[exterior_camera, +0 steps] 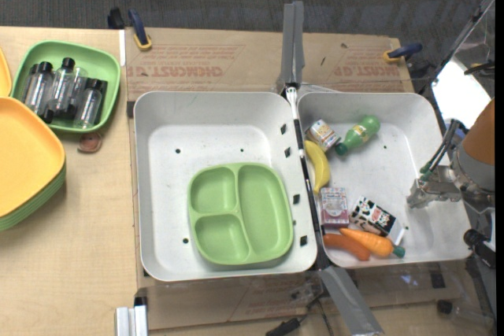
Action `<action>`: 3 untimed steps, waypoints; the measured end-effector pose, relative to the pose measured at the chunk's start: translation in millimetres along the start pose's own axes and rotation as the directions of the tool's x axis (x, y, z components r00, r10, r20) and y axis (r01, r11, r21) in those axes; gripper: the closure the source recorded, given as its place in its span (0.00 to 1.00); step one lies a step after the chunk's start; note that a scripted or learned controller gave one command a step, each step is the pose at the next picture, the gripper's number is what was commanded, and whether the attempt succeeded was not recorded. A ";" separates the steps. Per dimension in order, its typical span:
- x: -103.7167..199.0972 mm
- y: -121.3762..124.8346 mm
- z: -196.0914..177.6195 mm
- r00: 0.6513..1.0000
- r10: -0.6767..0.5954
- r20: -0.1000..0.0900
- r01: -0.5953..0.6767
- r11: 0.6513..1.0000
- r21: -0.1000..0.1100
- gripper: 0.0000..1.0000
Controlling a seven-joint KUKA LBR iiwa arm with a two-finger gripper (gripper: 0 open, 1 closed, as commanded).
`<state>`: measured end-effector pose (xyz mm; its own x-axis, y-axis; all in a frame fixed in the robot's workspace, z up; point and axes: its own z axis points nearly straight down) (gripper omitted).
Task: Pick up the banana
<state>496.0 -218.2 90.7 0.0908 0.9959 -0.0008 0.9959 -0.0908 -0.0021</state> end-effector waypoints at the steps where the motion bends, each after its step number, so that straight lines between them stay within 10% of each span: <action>1: -0.1 -0.2 -8.5 1.000 0.000 0.000 0.000 1.000 0.001 1.00; 3: 11.0 -20.6 -7.8 1.000 -0.027 -0.002 0.027 1.000 0.003 1.00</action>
